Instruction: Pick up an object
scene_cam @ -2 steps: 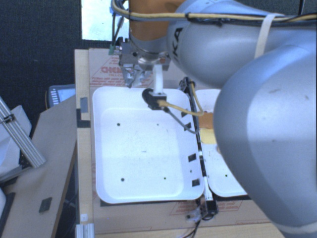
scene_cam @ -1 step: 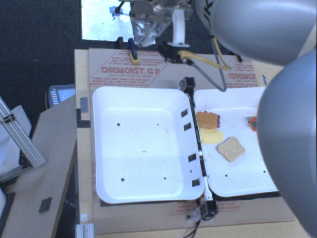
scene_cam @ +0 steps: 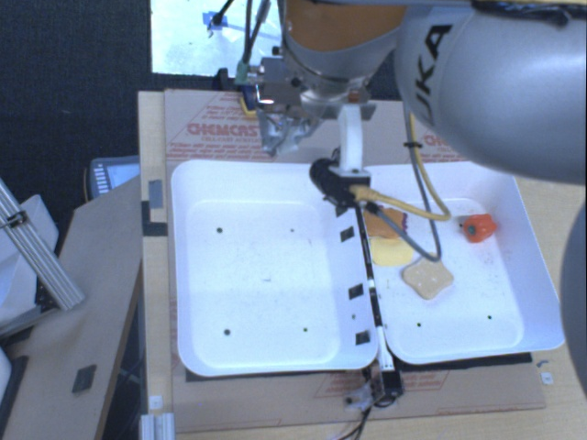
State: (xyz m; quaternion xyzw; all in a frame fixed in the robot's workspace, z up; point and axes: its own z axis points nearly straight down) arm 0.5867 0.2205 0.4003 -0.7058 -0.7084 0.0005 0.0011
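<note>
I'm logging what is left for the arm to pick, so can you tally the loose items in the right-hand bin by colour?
Orange: 1, the small orange plastic piece.
Yellow: 1, the flat yellow round piece.
Tan: 1, the flat tan toast-like slab.
Orange-brown: 1, a piece partly hidden behind the cable.
Total: 4.

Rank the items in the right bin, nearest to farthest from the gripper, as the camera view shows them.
Measured from the gripper, at the bins' far edge:
1. Orange-brown piece, by the divider, partly behind the cable.
2. Yellow flat piece, just in front of it.
3. Tan slice and orange-red object at the right: too close to call.
</note>
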